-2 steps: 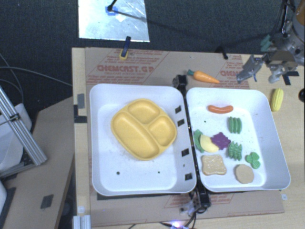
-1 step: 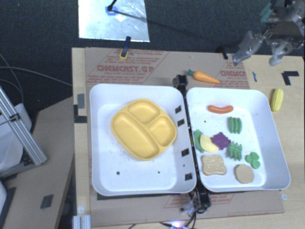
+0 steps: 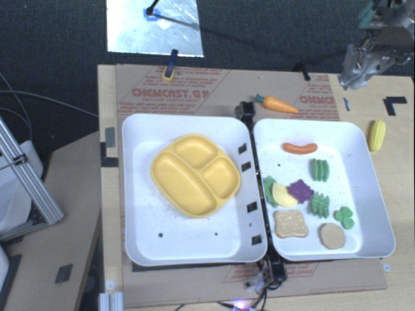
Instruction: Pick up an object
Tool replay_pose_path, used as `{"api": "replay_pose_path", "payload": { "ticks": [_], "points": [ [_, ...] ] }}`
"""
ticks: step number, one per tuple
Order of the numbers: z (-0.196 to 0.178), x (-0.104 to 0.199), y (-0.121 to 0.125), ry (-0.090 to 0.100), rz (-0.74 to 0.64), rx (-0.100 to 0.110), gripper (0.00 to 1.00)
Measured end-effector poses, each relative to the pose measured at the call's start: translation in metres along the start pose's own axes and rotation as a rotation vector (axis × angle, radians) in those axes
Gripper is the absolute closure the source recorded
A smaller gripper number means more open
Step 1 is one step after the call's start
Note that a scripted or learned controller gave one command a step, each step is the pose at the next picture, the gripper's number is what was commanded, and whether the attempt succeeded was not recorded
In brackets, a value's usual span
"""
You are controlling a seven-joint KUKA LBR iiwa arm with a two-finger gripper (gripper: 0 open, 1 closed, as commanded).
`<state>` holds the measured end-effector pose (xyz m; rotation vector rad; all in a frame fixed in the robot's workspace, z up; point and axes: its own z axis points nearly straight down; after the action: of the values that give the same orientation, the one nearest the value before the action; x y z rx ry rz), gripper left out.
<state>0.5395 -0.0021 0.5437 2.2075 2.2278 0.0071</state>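
Note:
The right bin (image 3: 363, 173) holds several toy foods: an orange sausage (image 3: 299, 148), green beans (image 3: 319, 170), a yellow piece on a green leaf (image 3: 279, 194), purple grapes (image 3: 300, 190), a ridged green piece (image 3: 319, 204), broccoli (image 3: 344, 217), a slice of toast (image 3: 290, 223) and a round cookie (image 3: 332, 236). My gripper (image 3: 355, 75) hangs high at the upper right, beyond the far right corner of that bin and well away from every item. Nothing is visible in it.
The left bin (image 3: 139, 232) carries a yellow divided plate (image 3: 195, 173). A toy carrot (image 3: 275, 103) lies on the bench behind the bins. A yellow corn cob (image 3: 377, 135) lies just outside the right bin's right wall. A shiny sheet (image 3: 154, 18) lies at the far left.

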Motion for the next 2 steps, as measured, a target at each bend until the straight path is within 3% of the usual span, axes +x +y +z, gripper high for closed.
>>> {"api": "replay_pose_path", "payload": {
  "ticks": [1,2],
  "points": [
    [0.121,0.076,0.004,0.001,-0.002,0.017,1.0],
    [0.215,0.143,0.011,0.001,-0.001,0.015,1.0]
  ]
}}
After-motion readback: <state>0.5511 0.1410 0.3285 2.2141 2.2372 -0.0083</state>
